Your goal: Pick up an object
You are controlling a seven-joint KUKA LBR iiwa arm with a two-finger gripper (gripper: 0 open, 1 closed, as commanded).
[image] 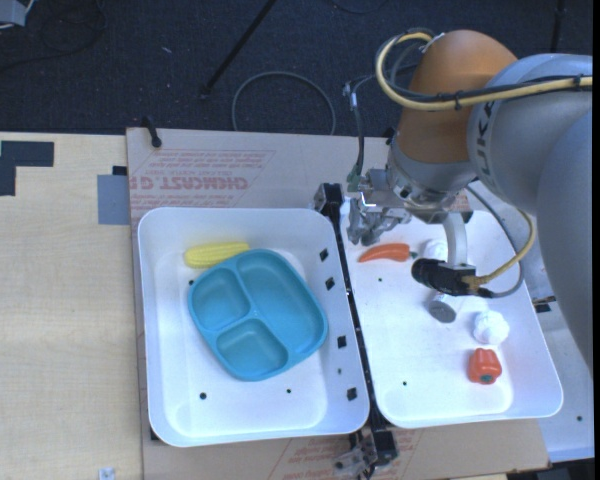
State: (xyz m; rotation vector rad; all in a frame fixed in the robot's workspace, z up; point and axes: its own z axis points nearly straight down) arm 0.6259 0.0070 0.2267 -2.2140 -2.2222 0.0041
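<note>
Hanging over the far left of the right bin (410, 373) with the gripper (366, 226), just beyond the orange carrot (383, 253); cannot tell jaw state, spread or pressed together. Best to drop straight onto the carrot's middle and close across its narrow width, minding the bin wall just left. Nearer and right: grey disc (442, 311), white lump (490, 325), red pepper (485, 365). Well apart in the left bin (180, 388): blue plate (256, 313), yellow corn (216, 254)

grey arm (545, 118) in from right, wrist bent down, hand (366, 220) low.
</note>
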